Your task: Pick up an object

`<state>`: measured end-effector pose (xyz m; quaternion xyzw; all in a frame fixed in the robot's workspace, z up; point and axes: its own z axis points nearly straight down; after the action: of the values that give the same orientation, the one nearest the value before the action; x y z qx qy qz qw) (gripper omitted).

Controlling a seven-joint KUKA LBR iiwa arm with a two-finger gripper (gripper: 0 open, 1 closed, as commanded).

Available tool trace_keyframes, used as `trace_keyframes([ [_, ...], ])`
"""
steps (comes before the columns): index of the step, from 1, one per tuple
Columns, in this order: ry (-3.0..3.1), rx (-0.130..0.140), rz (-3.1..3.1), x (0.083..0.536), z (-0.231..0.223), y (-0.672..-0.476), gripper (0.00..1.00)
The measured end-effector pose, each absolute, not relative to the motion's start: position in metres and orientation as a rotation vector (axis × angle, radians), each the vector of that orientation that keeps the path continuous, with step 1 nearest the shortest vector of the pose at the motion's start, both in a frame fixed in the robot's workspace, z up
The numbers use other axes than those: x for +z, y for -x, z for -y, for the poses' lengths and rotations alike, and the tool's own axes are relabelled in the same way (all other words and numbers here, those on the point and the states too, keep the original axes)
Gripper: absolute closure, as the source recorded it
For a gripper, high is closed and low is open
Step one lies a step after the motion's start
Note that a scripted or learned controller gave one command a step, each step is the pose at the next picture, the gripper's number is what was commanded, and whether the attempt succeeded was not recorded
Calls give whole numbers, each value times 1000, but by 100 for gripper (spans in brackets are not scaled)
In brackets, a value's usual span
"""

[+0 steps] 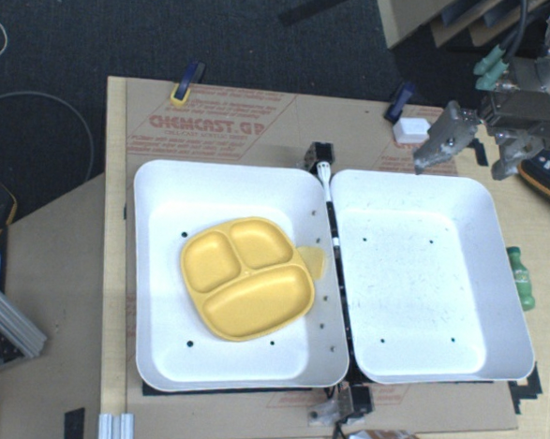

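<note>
Starting at the left, the left bin [149,280] holds the only candidate for picking: a yellow divided plate [247,278], lying flat and a little askew near the bin's middle, with two small compartments toward the back and one long compartment toward the front. A small flat yellow piece [311,261] pokes out from under or beside its right edge; whether it is part of the plate or a separate item is unclear. The plate looks like moulded plastic, so it is probably light and stiff, with a smooth and likely slippery surface, and not fragile. Lying flat, it offers little to pinch from above; the best hold is probably the raised outer rim or one of the ridges between compartments, with one finger inside a well and one outside. A shallow grip there may slide off, and the plate could tip once lifted by one edge. Moving right, the right bin [421,280] shows a bare speckled floor. Farther right and back, the gripper [468,143] hangs past the far rim of that bin, well apart from the plate, its two fingers spread and holding nothing.
</note>
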<state>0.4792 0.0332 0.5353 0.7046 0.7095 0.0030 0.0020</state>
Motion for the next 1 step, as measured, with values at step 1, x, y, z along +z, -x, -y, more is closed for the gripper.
trace_keyframes([
  [1,-2214,8,-2220,544,-30,-480,100],
])
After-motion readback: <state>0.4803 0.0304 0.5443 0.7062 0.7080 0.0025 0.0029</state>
